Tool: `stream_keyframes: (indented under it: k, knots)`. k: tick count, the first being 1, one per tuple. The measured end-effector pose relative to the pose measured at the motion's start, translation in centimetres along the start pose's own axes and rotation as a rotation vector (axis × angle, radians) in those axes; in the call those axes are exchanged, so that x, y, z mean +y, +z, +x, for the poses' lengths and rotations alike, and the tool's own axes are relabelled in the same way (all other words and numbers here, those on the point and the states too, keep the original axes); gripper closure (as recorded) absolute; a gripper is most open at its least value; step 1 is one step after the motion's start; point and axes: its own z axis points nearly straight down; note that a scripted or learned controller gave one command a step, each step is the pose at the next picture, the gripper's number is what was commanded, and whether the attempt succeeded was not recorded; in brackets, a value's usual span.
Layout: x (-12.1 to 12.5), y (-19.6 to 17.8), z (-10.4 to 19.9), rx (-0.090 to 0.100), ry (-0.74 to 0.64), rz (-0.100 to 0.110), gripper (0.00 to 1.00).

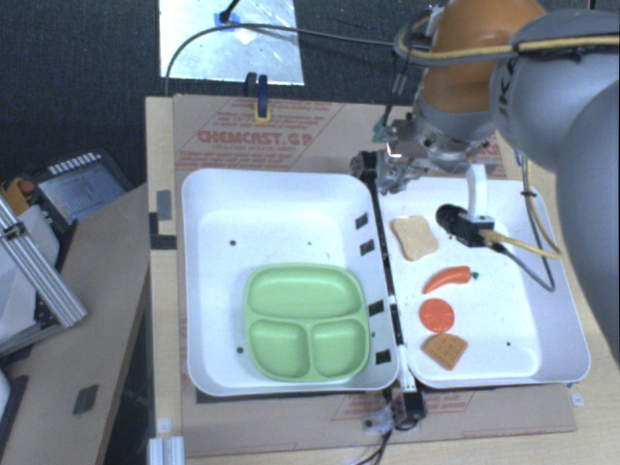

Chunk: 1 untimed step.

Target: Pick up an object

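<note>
Reaching over the right bin's far edge

Reaching in from the right, the arm (542,76) is seen over the far edge of the right bin (552,356), with its orange band above the wrist. The gripper (399,168) is seen near that bin's far left corner, close to the divide between the two bins; whether it is wide or narrow cannot be told, since it is dark and partly hidden by the wrist. Nothing is seen held.

Four items are laid in the right bin's left half, in a rough line from far to near: toast (416,237), just below the gripper but apart from it; a red pepper (448,278); a red disc (437,314); and a waffle (446,350), nearest the near edge. A black-and-white fitting (469,219) with a yellow cable is seen beside the toast, toward the right.

In the left bin (223,211), a green tray (306,320) with three compartments is set against the near right corner.
</note>
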Motion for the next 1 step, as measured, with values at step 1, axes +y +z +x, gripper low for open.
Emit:
stream_keyframes:
  k: [1]
  knots:
    - [-1.14,0.52,4.8,0.0,0.0,0.003,1.0]
